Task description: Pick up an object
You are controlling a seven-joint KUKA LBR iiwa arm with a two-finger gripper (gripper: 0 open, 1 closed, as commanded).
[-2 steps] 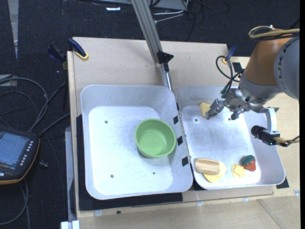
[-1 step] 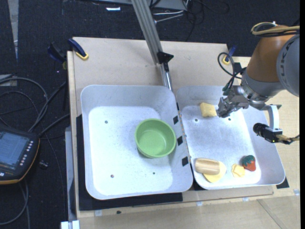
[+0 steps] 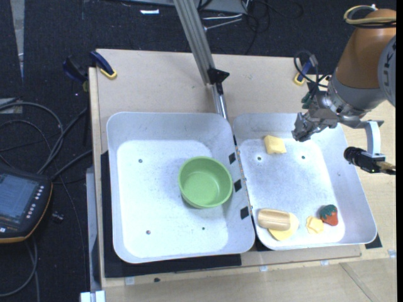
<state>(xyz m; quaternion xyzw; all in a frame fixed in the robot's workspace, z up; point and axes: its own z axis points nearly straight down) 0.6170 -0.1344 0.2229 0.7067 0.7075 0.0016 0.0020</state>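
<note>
My gripper [image 3: 301,133] hangs over the far edge of the right bin [image 3: 352,187], just right of a pale yellow block [image 3: 274,145] that lies near the bin's back. Nothing shows between the fingers. At the front of the same bin lie a tan bread roll [image 3: 273,218] on a yellow piece [image 3: 284,231], a small yellow chunk [image 3: 315,224] and a red strawberry with a green top [image 3: 329,214]. A green bowl [image 3: 204,181] stands upright in the left bin [image 3: 126,187].
A slanted metal pole [image 3: 196,36] runs from the top down to the gap between the bins. Blue and yellow clamps [image 3: 101,65] grip the bench's back corners. The middle of the right bin is bare white floor.
</note>
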